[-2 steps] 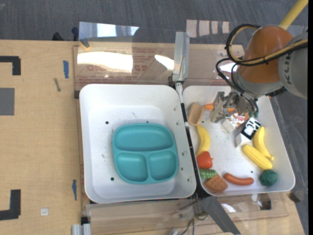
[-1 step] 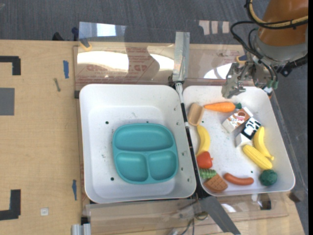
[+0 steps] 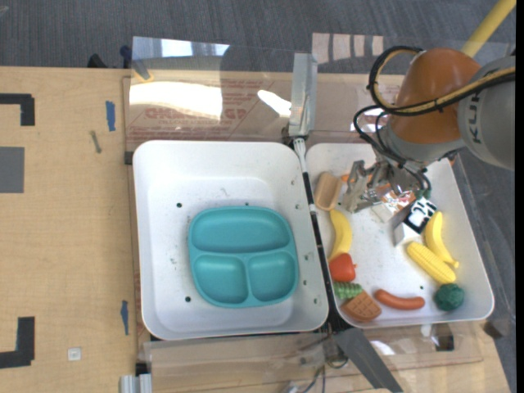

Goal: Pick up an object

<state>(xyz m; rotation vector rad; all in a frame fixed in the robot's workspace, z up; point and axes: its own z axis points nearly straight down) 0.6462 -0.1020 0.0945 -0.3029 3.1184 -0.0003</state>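
A tan cardboard benchtop (image 3: 57,219) sits above grey carpeted floor (image 3: 205,6), glare behind.

arm (image 3: 491,113) cut off at right edge, right bin (image 3: 479,301) back wall hidden behind wrist, jaws' state unclear

Arm (image 3: 491,125), right edge of view: dark letters "KU" are showing on the grey casing below the orange band, the rest of the word running out of view.

Clear panel (image 3: 192,109) behind the left bin (image 3: 155,170): faint red printed lines are showing through the glare, too blurred to read.

Small black-and-white tag (image 3: 420,214) in the right bin (image 3: 479,297): a mark is showing on it, not readable.
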